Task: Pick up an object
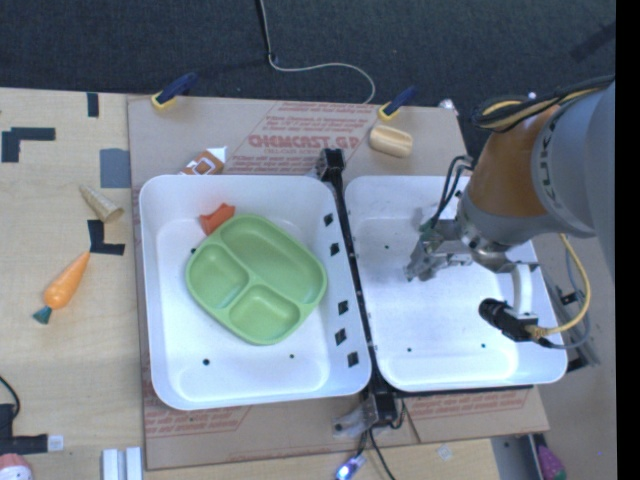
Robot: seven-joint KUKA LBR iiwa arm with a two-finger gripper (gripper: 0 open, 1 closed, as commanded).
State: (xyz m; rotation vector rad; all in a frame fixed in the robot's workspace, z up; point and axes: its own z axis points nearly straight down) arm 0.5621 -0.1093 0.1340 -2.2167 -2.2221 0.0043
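Dark carpet runs along the top of the scene, and below it a pale wooden bench (60,368) carries a cardboard sheet (290,133) with two shallow white bins side by side. From the bench's centre, the left bin (165,368) sits toward nine o'clock and the right bin (450,368) toward three o'clock.

Inside the left bin lies a green divided plate (257,279), flat and slightly turned. At its eleven o'clock an orange piece (216,216) peeks out from under its rim, touching it. Outside the bins, a toy carrot (65,283) rests on the bench well off at nine o'clock, a small tan cone (100,203) lies just above it, and a bread-coloured roll (390,141) sits on the cardboard at twelve o'clock of the right bin.

The arm (520,173) reaches in from three o'clock, and its gripper (428,263) hangs low over the right bin's floor, near that bin's centre. Nothing lies between its tips; whether they are spread or closed cannot be told at this size.

As a judgement, the pick is at the approach stage, with no object secured. The likely targets, the plate and the orange piece, are both in the left bin, so the next move calls for lifting clear of the divider, travelling toward nine o'clock, and descending over something thin enough to pinch, such as the plate's rim.
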